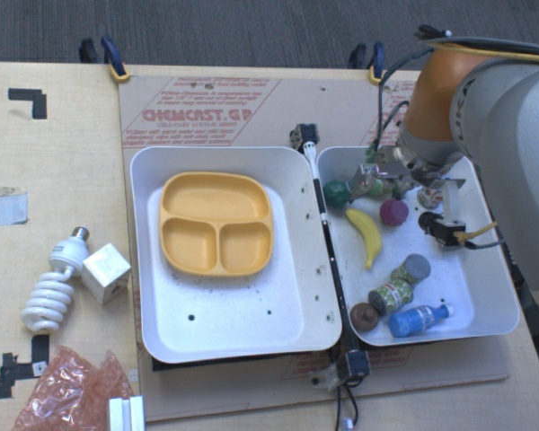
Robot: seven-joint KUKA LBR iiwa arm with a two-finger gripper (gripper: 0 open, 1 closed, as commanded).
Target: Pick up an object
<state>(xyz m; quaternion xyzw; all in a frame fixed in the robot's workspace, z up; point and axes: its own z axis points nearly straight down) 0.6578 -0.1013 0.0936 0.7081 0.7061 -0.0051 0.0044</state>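
End effector (384,180) is hovering low in the right bin (485,303) near the green ball (337,192) and banana (366,233), grip state unclear, risking a miss among crowded items.

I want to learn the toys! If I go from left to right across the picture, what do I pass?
Light bulb → white cube → yellow divided plate → green ball → banana → purple ball → blue bottle.
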